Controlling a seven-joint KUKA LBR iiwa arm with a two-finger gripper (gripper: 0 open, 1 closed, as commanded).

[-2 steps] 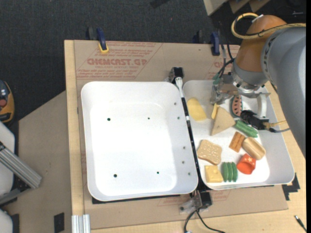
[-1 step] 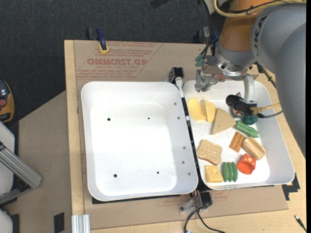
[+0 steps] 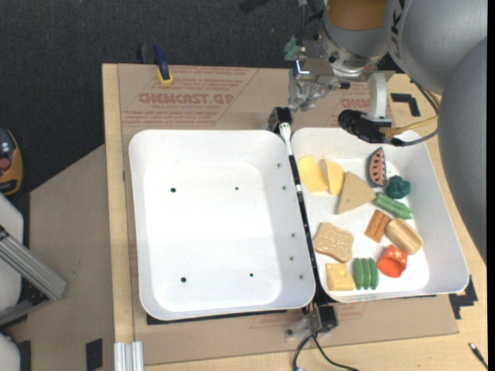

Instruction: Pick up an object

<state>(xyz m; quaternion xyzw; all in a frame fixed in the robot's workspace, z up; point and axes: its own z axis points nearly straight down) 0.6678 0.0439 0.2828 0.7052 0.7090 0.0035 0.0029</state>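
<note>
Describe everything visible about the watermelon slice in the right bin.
The watermelon slice is a small toy wedge, plastic-looking, with red flesh, dark seeds and a green rind along its curved right edge. It lies flat, standing lengthwise, near the far right of the right bin, just above a dark green item, apart from the gripper.

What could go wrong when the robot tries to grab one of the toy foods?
The toy foods lie crowded in the right white bin: the yellow cheese wedges touch, and the green bean pod sits against the orange stick, so a grab may nudge neighbours or catch two. The flat toast slice lies low and might slip out. The gripper hangs beyond the bin's far edge and must clear that rim.
</note>
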